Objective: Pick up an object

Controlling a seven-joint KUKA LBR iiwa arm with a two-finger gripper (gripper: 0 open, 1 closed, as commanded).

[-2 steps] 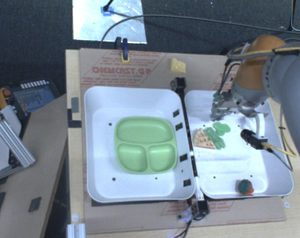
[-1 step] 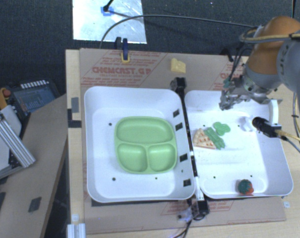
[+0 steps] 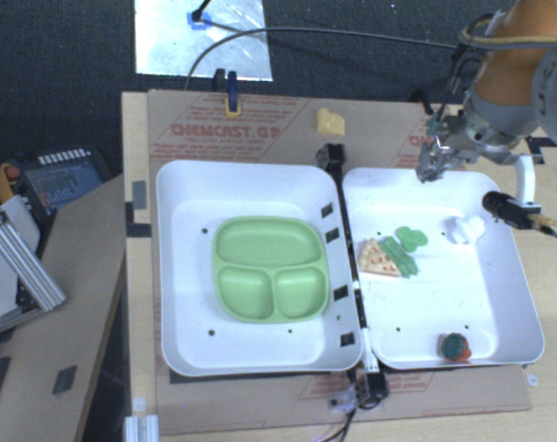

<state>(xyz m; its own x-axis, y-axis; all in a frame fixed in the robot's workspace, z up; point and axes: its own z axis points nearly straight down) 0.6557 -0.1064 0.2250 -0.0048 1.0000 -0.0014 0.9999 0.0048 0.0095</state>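
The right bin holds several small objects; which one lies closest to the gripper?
The small white object, near the right bin's far right side, lies closest to the gripper; the waffle piece, green leafy piece and round object lie farther.

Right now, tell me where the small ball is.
The ball lies in the right bin, near its front edge, alone, well in front of the waffle and green toy.

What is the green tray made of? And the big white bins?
The green tray looks like moulded plastic: one even pale green, rounded compartments, a soft matte sheen. The two white bins, left and right, also look like thin formed plastic, with smooth glossy walls and rounded corners. I can't be sure from a picture alone.
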